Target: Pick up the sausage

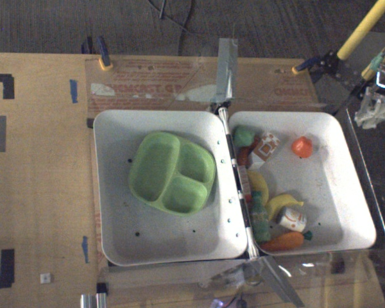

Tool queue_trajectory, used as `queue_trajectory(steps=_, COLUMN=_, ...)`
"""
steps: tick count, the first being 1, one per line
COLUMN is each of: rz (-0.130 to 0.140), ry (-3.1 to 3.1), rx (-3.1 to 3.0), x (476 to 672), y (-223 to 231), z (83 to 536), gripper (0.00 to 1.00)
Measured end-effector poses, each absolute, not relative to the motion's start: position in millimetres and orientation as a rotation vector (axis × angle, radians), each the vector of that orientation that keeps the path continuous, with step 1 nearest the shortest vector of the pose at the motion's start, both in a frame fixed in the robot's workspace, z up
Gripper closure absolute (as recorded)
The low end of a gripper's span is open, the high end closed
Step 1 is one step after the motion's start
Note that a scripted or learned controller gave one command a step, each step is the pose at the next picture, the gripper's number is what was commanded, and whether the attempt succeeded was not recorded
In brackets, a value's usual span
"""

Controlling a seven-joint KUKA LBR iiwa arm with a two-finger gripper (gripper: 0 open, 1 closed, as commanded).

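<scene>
- The gripper [372,111] hangs just past the right bin's [350,172] far right corner. I cannot tell if it is open or closed.
- The sausage [245,156] lies well left of the gripper, by the bin's left wall, touching a small box [266,146].
- An orange toy [301,147] sits nearer the gripper.

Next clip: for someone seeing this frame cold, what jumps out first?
The bright green divided plate stands out, sitting alone in the left bin. Next comes the cluster of toy food crowded along the left wall of the right bin: a banana, a carrot and a small carton, with an orange-red piece set apart near the far side.
</scene>
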State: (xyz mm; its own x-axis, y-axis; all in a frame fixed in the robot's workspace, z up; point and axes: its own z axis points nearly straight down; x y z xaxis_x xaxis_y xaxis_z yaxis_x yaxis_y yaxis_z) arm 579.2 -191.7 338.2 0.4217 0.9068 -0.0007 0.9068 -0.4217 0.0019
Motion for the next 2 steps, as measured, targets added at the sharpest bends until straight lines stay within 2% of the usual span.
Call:
queue_trajectory(steps=1, rz=0.002, ry=1.943, rx=2.462, x=609.3, y=-206, z=398, gripper=1.0)
queue_trajectory(steps=2, rz=0.003, ry=2.379, rx=2.04, x=667.9, y=-178, z=399, gripper=1.0)
